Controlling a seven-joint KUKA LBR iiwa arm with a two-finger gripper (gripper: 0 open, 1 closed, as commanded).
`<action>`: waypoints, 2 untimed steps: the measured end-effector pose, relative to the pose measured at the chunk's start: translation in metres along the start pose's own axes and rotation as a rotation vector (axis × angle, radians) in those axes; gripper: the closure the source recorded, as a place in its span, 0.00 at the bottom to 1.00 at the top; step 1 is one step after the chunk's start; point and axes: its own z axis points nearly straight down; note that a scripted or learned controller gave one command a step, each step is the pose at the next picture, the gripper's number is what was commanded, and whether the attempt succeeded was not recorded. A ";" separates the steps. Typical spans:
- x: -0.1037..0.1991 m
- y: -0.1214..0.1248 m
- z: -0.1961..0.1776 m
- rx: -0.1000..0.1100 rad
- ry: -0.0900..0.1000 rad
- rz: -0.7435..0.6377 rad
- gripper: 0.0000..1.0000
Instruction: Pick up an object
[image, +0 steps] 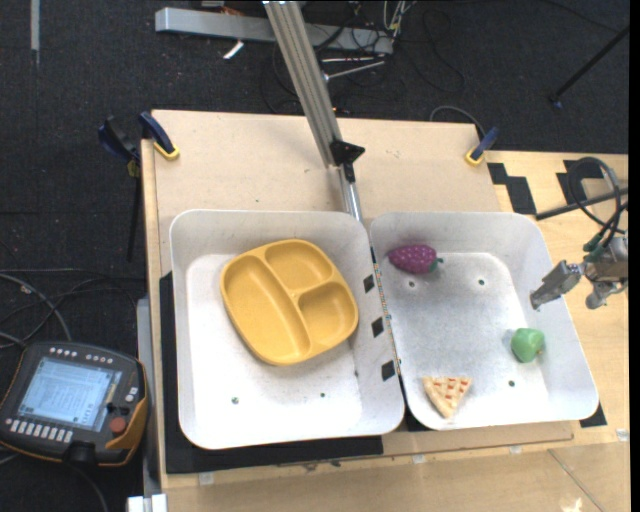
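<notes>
Tabletop (250, 160) holds two white bins. The left bin (200, 400) has a yellow divided plate (289, 300). The right bin (480, 310) has purple grapes (413, 259) at the back, a waffle piece (447, 394) in front, and a green toy (527, 345) right. The gripper (570, 285) sits over the right rim, can't tell its state.

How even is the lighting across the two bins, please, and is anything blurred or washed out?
In the camera view, light is soft and fairly even; the yellow divided plate shows mild sheen, the right bin looks speckled rather than glaring, and the gripper at the right edge is slightly soft; the green object casts a faint shadow.
</notes>
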 end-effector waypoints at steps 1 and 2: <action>0.000 0.000 0.000 0.000 0.000 0.001 0.00; -0.003 -0.002 0.064 0.006 0.002 0.004 0.00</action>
